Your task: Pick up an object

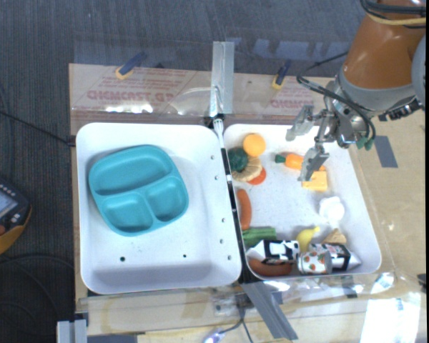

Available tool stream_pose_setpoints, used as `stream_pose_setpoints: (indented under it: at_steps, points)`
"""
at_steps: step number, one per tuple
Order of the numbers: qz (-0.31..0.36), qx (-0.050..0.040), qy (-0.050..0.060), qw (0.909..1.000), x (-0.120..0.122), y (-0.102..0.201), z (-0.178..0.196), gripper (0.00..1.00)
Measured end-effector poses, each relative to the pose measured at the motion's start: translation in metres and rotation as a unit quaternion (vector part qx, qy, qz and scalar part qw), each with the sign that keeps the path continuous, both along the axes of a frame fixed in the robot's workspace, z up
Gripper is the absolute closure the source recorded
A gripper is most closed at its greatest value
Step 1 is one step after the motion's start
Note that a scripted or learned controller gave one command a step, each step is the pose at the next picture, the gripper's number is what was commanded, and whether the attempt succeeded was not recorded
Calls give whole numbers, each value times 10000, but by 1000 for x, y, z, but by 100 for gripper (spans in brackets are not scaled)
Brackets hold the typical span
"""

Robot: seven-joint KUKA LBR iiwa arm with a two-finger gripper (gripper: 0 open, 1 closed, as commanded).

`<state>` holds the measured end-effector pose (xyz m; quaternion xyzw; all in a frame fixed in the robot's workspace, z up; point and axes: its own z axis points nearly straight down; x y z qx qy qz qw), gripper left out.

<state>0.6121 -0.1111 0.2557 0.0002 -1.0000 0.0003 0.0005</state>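
My gripper [307, 146] hangs over the upper right part of the right bin [363, 213], open, with nothing between its fingers. One fingertip [298, 128] is near the bin's back wall. The other fingertip [311, 168] reaches down beside a small carrot [292, 161] and just above a yellow cheese wedge [317, 183]. An orange [254, 144] lies to the left of the carrot. A white lump [332, 209] sits below the cheese.
The right bin also holds a broccoli piece [237, 160], a sausage [244, 207], a green cucumber [259, 233], a lemon [306, 236] and a spotted can [322, 259] crowded along its front. The left bin [93, 263] bears a teal divided plate [137, 188].
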Motion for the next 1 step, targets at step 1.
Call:
stream_pose_setpoints:
  at_steps: [1]
  points:
    - [502,-5,-3,9987,55,1,-156,0]
